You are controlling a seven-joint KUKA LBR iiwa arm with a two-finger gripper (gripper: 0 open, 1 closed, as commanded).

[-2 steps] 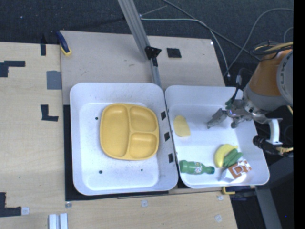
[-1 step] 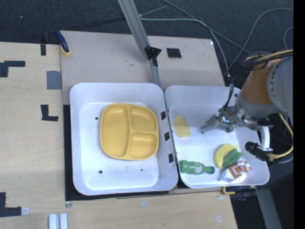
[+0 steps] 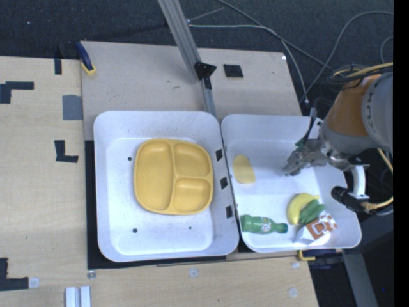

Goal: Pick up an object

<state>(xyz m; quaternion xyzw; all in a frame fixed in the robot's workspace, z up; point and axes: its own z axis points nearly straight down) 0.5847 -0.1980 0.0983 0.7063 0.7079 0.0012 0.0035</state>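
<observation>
**A:** Start at the near edge. What's closest?

**B:** In the right bin (image 3: pixel 255 130), along its near wall: a green bottle (image 3: pixel 262 224) lying on its side, and at the near right corner a small orange-and-white carton (image 3: pixel 319 228). A banana (image 3: pixel 299 206) and a green pepper (image 3: pixel 310 210) lie touching each other, right against the carton.

**A:** Which would you take?

**B:** The pale yellow piece (image 3: pixel 243 169) farther in, near the bin's left wall. It lies flat and alone, well apart from the cluster. It looks like light plastic play food: stiff, smooth, probably a bit slippery. I'd pinch it across its narrow width.

**A:** And the bottle?

**B:** Round and on its side, so it may roll. Take it across the body, not the neck. The banana's curve and its neighbours make it awkward; the claw could nudge the pepper or the carton.

**A:** Where's the claw?

**B:** The claw (image 3: pixel 295 165) hangs low over the right bin's middle, between the yellow piece and the banana. I can't tell how it's set, and nothing shows in it.

**A:** Anything in the way?

**B:** The bin wall just left of the yellow piece leaves little room. The left bin (image 3: pixel 108 171) has a yellow divided plate (image 3: pixel 173 176): broad, flat, hard to grip. Beyond, on the bench (image 3: pixel 140 75), a metal pole (image 3: pixel 182 27) slants up.
</observation>
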